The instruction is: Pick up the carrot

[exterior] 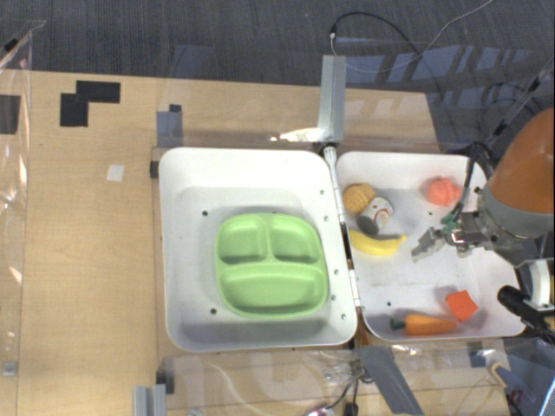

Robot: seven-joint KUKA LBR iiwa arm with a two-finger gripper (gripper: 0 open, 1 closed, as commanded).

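Okay, quick rundown, everything placed off the gripper (pixel 426 247). Hanging over the right bin (pixel 408 289), roughly mid-bin, reaching in from the right on the grey arm with the orange band (pixel 531 167). Can't tell how far open it is from this angle, too small and grey on white. Nothing visibly held in it, at any rate.

Carrot (pixel 429 324) lying flat below the gripper in the view, down by the bin's near wall, well apart from the tool. Orange body pointing right, green top end pointing left. Lying untouched, not picked up yet.

Just right of the carrot and a touch higher: an orange-red block (pixel 461 305), near the carrot's tip, also below and right of the gripper.

Left of the gripper, pretty near: a yellow banana (pixel 378 244), curved, lying across. Right above the banana, touching it or close to it, a small can-like thing (pixel 377 214) with a pale label and a dark end. Label far too blurry to read, so no brand to report. Next to that, up and left, a tan bumpy round item (pixel 357 197).

Above the gripper, slightly right: a pink lumpy piece (pixel 443 191) near the bin's far wall.

Much further left, past the divider between the bins: the left bin (pixel 178 232) with a green divided plate (pixel 271 264) sitting in the middle, three compartments. Way off beyond that, black tape marks (pixel 87 100) on the wooden bench (pixel 78 258), plain shapes.
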